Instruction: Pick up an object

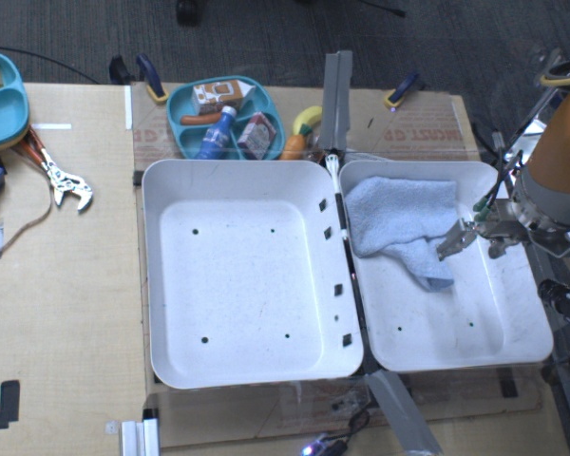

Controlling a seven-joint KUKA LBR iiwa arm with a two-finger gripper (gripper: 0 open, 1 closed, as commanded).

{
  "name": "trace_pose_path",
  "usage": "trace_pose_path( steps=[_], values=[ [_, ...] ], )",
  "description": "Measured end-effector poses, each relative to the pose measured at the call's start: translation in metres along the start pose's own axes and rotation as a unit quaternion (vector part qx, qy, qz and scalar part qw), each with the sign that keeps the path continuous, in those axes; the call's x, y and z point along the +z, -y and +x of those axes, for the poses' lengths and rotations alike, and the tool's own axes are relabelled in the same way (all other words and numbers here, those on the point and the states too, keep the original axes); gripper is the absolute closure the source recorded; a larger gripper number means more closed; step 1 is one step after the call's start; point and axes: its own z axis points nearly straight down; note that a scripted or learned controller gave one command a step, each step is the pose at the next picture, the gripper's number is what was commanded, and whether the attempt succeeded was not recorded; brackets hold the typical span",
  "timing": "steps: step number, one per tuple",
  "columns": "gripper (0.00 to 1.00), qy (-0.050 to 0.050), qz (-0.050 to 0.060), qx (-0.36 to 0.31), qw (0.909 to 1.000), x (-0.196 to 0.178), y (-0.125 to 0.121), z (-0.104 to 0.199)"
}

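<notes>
One candidate only: a light-blue towel (pixel 399 218) lies crumpled in the upper part of the right bin (pixel 475 345), centre-right of frame. Gripper (pixel 461 238) sits at its right edge, likely lining up; fingers' state unclear, cannot tell.

Gripper (pixel 453 243) beside towel (pixel 399 218) — right bin (pixel 513 345)

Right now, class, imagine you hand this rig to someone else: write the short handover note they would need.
End effector: low in the right bin, at the towel's right edge; grip state unclear.
Towel: crumpled in the right bin's upper left, lying on the floor, one corner trailing toward the middle.
Left bin: not involved.
Done: arm has reached the towel.
Left: confirm a grasp, lift the towel clear.
</notes>
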Motion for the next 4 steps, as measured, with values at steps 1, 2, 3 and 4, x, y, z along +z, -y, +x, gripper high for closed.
trace_pose_path(
  steps=[1,2,3,4],
  values=[
    [0.00,0.000,-0.001,-0.021,0.9998,0.116,-0.004,0.020],
    [0.00,0.001,-0.002,-0.117,0.9931,0.117,-0.055,0.033],
    [1.00,0.001,-0.002,-0.115,0.9934,0.108,-0.055,0.031],
    [1.00,0.000,-0.001,-0.131,0.9914,0.060,0.015,-0.003]
  ],
)
